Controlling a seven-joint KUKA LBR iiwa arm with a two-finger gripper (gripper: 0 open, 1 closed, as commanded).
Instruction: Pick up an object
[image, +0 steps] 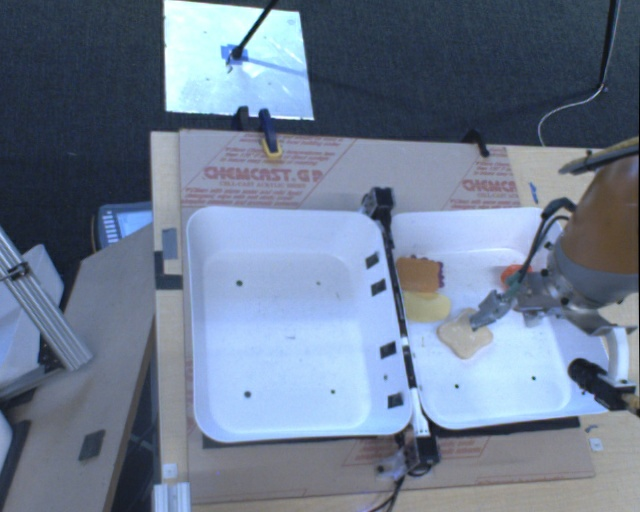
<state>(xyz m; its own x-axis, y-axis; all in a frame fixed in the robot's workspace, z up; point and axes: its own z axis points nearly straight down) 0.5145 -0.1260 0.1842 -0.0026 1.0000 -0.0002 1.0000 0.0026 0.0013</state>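
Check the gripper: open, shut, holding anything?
Gripper: cannot be told; it sits right over the tan flat piece in the right bin.

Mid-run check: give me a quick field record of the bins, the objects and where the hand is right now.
left bin: white, shallow, no objects seen inside
right bin: white, holds the objects
objects: tan flat piece; yellow piece; orange-brown block near the divider; small red-orange item, partly hidden by the arm
hand: over the right bin, tip at the tan flat piece's upper edge
grasp: cannot tell from this view
arm: entering from the right
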